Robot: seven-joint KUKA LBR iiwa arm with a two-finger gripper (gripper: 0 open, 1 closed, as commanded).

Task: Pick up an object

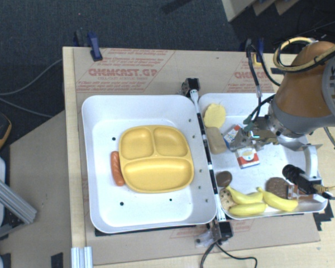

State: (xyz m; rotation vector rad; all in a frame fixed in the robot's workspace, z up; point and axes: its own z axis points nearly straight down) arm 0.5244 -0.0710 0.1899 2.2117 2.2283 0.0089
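My gripper [247,145] hangs low over the middle of the right bin [268,166], reaching in from the right. Just beneath it lies a small red and white carton [248,160]. A blue and red packet [233,134] sits at its left. Nothing can be made out as held. Further left in this bin lie a tan bread-like block [215,140] and a pale yellow disc [215,115]. At the front are yellow bananas [251,201], a brown cookie [224,178] and a second brown round piece [276,186].
The left bin [100,127] holds a yellow divided plate [155,158] with an orange sausage [117,168] lying along its left side. A raised divider [204,144] separates the two bins. Blue clamps [93,45] stand at the bench's far edge.
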